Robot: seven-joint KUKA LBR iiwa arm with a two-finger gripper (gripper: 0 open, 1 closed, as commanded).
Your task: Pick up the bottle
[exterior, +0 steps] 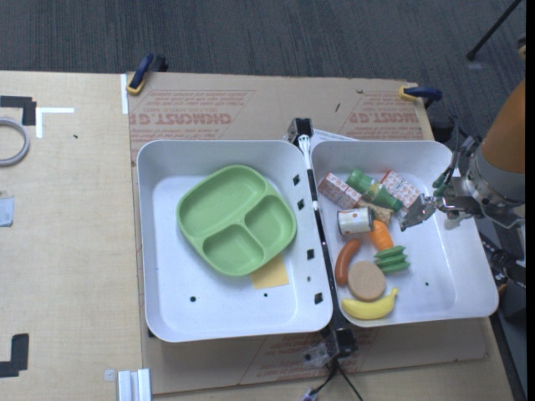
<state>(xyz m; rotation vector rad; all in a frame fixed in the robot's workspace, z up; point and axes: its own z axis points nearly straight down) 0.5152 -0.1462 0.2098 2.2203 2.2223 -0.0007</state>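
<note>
1. Bottle pickup, taken at its widest: we see two white bins side by side on the cardboard-covered bench, the left bin (159,249) and the right bin (456,282), and we judge the task barely begun, since nothing has left either of them

2. We see the arm (510,153) reaching in from the right over the right bin's far corner, its grey wrist low above the rim

3. We find the green divided plate (236,220) lying in the left bin with a yellow slice (273,274) tucked under its near edge; neither matters to the task

4. We count the clutter in the right bin: a banana (370,306) at the near side, a round cookie (366,280) just above it, a sausage (346,257), a carrot (381,236), a green pod (391,260), a small can (354,220) and two patterned boxes (338,190) (401,187)

5. We place the bottle (372,189), green and lying on its side, in the far part of the right bin between the two boxes, touching or nearly touching both, so it sits crowded

6. We see the gripper (415,214) just right of that cluster, near the right-hand box and a little apart from the bottle; nothing sits between its fingers, and we cannot tell how wide they stand

7. We judge everything still ahead: lining up over the bottle, closing on it, lifting it clear
</note>
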